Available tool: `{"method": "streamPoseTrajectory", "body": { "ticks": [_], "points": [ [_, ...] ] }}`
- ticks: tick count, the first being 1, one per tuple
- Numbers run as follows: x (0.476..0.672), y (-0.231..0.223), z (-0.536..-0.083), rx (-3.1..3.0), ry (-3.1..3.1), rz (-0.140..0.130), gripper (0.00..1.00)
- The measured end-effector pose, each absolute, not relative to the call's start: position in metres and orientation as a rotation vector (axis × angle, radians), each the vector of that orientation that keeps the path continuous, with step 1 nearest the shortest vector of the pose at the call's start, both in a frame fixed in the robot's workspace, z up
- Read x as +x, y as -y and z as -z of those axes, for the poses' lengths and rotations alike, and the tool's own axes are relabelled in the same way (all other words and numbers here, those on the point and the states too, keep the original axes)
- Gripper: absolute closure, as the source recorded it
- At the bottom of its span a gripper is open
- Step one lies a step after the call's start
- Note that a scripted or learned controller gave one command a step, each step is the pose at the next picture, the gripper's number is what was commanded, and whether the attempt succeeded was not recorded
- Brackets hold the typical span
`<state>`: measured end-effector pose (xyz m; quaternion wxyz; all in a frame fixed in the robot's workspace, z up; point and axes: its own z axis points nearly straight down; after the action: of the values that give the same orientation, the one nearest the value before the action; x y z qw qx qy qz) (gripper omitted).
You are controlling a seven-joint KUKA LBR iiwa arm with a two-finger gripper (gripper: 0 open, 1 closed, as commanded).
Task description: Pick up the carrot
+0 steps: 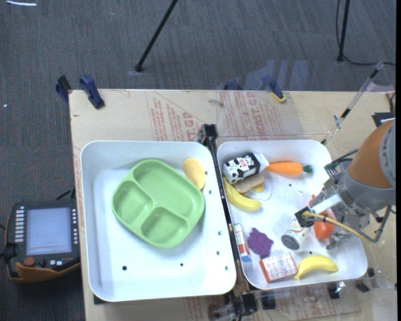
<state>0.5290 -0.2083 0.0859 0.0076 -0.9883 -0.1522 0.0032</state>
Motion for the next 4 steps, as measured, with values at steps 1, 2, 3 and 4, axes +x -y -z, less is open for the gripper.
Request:
{"method": "streamPoseTrajectory", "body": {
  "ticks": [1,2,3,4],
  "points": [
    [0.584,0.192,-0.111,-3.094,0.517,-0.002,0.0],
    [0.615,0.19,-0.088,-3.123,0.315,-0.004,0.0],
    [0.562,0.127,-0.085,-3.118,0.318,-0.013,0.0],
    [0.576,0.112,-0.086,-3.118,0.336,-0.009,0.0]
  ]
}}
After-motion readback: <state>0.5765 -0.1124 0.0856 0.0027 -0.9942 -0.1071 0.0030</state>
